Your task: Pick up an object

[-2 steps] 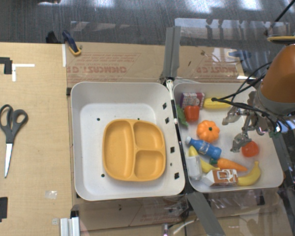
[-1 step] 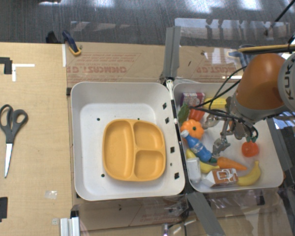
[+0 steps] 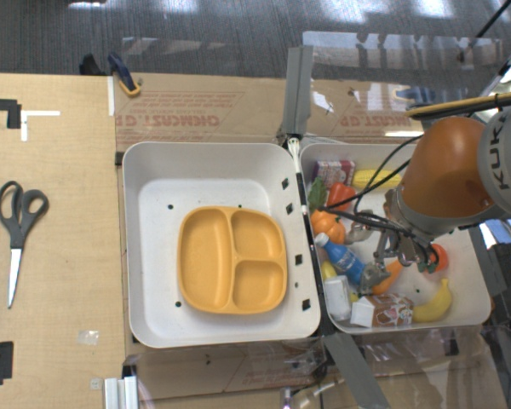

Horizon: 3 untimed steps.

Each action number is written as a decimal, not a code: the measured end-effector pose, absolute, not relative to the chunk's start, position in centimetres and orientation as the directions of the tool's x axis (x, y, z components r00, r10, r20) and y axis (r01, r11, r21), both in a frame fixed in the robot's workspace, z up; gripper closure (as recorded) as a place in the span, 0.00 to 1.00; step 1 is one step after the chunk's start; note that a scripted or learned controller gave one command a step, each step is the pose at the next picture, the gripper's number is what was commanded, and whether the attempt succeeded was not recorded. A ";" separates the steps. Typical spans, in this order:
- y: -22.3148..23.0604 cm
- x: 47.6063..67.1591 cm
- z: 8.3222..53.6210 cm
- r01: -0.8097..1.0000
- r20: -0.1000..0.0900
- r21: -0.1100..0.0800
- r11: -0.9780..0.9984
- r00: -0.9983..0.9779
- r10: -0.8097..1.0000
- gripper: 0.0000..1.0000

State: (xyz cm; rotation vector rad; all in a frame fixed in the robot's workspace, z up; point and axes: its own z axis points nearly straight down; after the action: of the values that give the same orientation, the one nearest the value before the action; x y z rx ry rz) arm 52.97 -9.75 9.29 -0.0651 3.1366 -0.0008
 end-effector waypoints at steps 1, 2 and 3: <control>-9.8 50.8 9.4 0.122 -0.009 -0.001 0.992 -0.992 0.122 0.00; -9.6 48.9 10.0 0.196 -0.041 0.001 0.981 -0.980 0.196 0.00; -9.7 48.9 10.0 0.192 -0.040 0.003 0.981 -0.981 0.192 0.00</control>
State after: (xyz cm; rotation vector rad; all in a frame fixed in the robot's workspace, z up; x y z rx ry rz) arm 48.94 -9.71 9.98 0.2994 3.0874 -0.0014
